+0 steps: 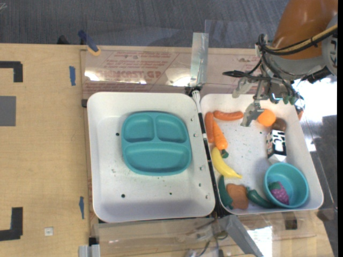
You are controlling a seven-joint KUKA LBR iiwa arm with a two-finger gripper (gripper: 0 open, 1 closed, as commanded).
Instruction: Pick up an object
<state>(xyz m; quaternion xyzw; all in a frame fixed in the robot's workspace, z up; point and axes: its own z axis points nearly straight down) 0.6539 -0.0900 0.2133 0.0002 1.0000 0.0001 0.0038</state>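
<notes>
Hangs over the back of the right bin, low: gripper, under a grey wrist and an orange band, reaching in from the right. Open or closed: cannot tell, with cables and brackets crowding the tool.

Just beside the gripper, on its right, seemingly touching it: an orange ball. Gripped or only alongside: cannot tell. On the bin floor or lifted: also unclear.

Elsewhere in the right bin:
- Along the back wall, left of the ball: a red-orange sausage, lying crosswise.
- Against the left wall: a carrot, running front to back.
- In front of the carrot: a banana, slanting toward the bin's middle.
- Near the right wall, in front of the ball: a black and white box, lying flat.
- In the front right corner: a teal bowl, upright, with purple grapes inside.
- Along the front wall, left of the bowl: a brown lump, flanked by two dark green pieces, too small to identify.

In the left bin: a teal plate with three compartments, lying flat near the middle, well apart from the gripper.

Under both bins: a pale wooden bench with blue tape marks. Behind the seam between the bins: a clear upright post.
</notes>
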